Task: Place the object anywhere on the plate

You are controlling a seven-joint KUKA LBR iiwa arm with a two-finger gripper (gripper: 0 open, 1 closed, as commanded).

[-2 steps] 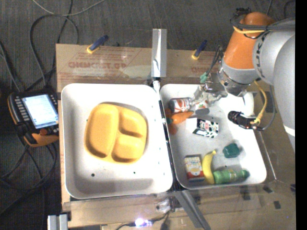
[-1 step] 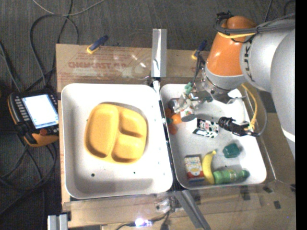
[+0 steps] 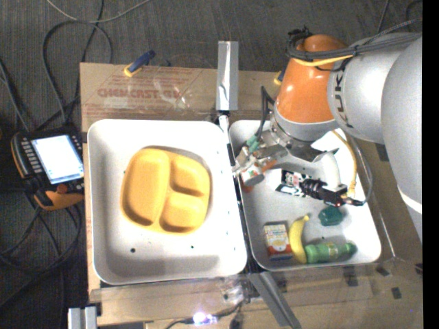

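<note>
A grey KUKA arm with an orange band reaches in from three o'clock, its gripper [image 3: 248, 164] poised over the upper-left corner of the right-hand white bin [image 3: 370, 247], just beside the wall shared with the left bin [image 3: 103, 252]. Whether the fingers stand wide or narrow cannot be told from this slanted overhead view. A small grey-and-red object [image 3: 252, 177] sits directly at the tips, on their five o'clock side, touching or very nearly so; it is unclear whether it is pinched between them.

The yellow three-compartment plate [image 3: 167, 189] lies in the middle of the left bin, at nine o'clock from the gripper and apart from it, with nothing on it.

Along the right bin's six o'clock edge rest a small orange carton [image 3: 276, 238], a banana [image 3: 297, 236] and a green bottle [image 3: 330, 251] lying on its side, the banana touching both. A dark green piece [image 3: 330, 216] sits at two o'clock from the banana, and a black-and-white item [image 3: 293, 181] lies mid-bin beneath the wrist.
</note>
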